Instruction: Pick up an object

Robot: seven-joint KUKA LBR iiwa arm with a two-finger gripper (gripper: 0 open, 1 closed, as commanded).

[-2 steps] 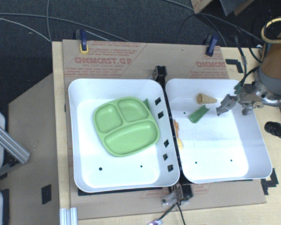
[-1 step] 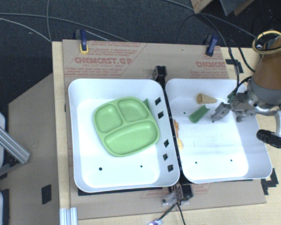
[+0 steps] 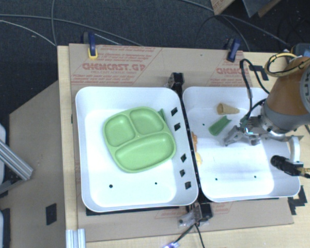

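Where white plastic curves, smooth three-part green plate (image 3: 139,139), tan cone (image 3: 228,108).

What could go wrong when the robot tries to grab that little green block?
1. The green block lies right beside the gripper, so the fingers might nudge it away instead of closing round it.
2. The tan cone sits close behind the block and could get knocked or rolled.
3. If pushed left, the block could slide to the wall of the right bin, where some small things already sit and grabbing looks harder.
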